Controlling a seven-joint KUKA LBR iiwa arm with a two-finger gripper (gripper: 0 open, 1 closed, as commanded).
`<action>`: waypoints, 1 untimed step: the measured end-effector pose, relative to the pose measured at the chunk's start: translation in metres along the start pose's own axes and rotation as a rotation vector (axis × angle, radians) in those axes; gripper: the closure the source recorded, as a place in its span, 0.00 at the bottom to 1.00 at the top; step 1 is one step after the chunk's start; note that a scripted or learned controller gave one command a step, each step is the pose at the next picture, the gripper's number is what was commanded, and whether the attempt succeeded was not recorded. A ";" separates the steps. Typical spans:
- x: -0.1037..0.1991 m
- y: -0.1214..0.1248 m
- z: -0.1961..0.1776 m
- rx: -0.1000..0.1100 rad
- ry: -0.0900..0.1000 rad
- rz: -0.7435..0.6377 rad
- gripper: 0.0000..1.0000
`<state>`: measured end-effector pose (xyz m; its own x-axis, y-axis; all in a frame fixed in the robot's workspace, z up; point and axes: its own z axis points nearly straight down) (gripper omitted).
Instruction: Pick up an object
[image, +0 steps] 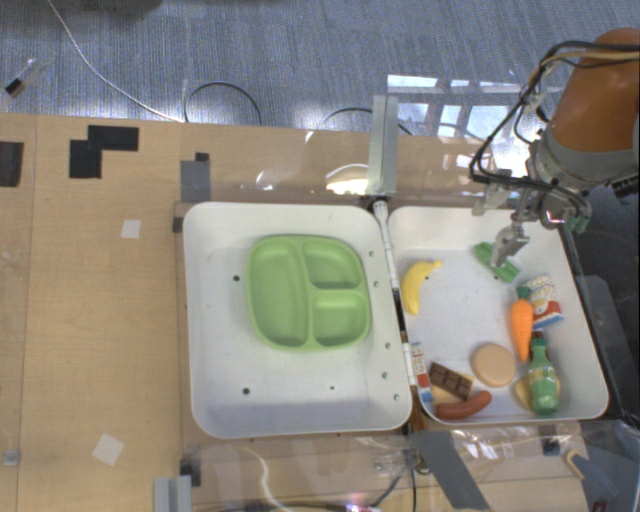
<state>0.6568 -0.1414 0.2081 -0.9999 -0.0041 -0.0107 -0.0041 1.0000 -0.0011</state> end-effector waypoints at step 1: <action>-0.013 -0.020 0.109 0.001 -0.003 -0.148 0.00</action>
<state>0.6711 -0.1615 0.0992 -0.9883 -0.1518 -0.0135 -0.1518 0.9884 -0.0036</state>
